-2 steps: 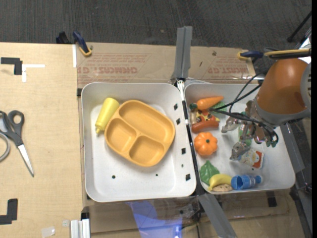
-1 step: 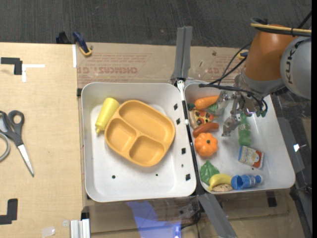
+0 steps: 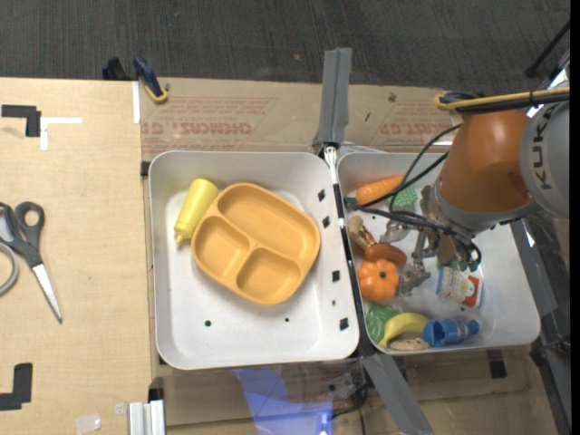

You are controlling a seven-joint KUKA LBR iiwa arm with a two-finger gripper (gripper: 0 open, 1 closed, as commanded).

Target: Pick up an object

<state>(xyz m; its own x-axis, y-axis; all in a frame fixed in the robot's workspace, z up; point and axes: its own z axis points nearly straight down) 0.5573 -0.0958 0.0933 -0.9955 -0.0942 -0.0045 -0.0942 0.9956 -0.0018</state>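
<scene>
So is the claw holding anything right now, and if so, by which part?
Cannot be told. The claw is down in the right bin beside the orange pumpkin toy, but nothing visibly sits in its grip.

Arm point(image 3: 494, 166) over right bin point(image 3: 521, 329); gripper point(image 3: 419, 265) low beside pumpkin point(image 3: 379, 279). Carrot point(image 3: 381, 188), banana point(image 3: 405, 324), blue bottle point(image 3: 450, 332) in same bin. Left bin point(image 3: 172, 333): orange tray point(image 3: 256, 241), yellow bottle point(image 3: 194, 208). Scissors point(image 3: 32, 252) on bench.

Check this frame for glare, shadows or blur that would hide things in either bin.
Camera view: sharp, evenly lit; the orange tray casts only a soft shadow on the left bin; a bluish glare patch sits below it; the arm covers part of the right bin.
</scene>
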